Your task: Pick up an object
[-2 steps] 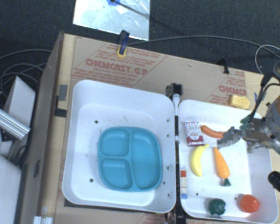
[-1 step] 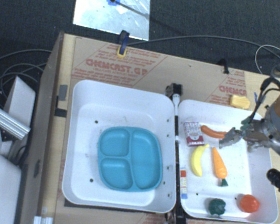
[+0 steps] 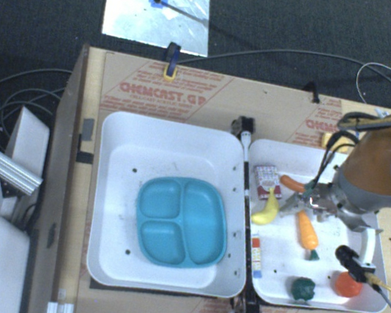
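Note:
My gripper (image 3: pixel 300 204) hangs low over the right bin (image 3: pixel 319 303), reaching in from the right. It sits between a yellow banana (image 3: pixel 267 210) on its left and an orange carrot (image 3: pixel 307 232) just below it. A smaller orange piece (image 3: pixel 293 182) lies just above the gripper, next to a red and white packet (image 3: pixel 265 177). Nothing shows held in the gripper.
A green lump (image 3: pixel 302 287) and an orange-red ball (image 3: pixel 347 284) lie at the right bin's near side. A small striped tube (image 3: pixel 256 251) rests along its left wall. The left bin (image 3: pixel 126 148) holds a blue divided plate (image 3: pixel 181 220). The grey arm (image 3: pixel 386 169) covers the right bin's far right corner.

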Controlling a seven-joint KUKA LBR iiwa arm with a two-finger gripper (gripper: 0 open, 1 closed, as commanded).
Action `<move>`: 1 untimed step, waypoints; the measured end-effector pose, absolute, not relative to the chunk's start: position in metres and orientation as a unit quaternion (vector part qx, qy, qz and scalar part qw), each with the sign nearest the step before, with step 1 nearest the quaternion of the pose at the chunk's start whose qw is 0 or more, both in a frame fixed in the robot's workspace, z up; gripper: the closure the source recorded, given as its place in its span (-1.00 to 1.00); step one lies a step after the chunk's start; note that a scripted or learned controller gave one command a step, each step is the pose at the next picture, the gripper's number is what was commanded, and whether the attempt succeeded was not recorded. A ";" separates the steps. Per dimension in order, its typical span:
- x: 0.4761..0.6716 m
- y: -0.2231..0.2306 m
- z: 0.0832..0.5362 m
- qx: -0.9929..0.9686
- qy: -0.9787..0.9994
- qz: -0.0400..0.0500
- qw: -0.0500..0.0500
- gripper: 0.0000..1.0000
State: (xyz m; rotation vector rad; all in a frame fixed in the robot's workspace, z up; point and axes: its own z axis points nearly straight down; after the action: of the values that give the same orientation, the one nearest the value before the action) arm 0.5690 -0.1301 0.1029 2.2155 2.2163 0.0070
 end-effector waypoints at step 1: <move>0.548 -0.127 0.084 0.707 0.707 0.000 0.000 -1.00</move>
State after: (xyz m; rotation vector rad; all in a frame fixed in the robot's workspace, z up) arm 0.5480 -0.1266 0.0841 2.2208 2.2222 0.0004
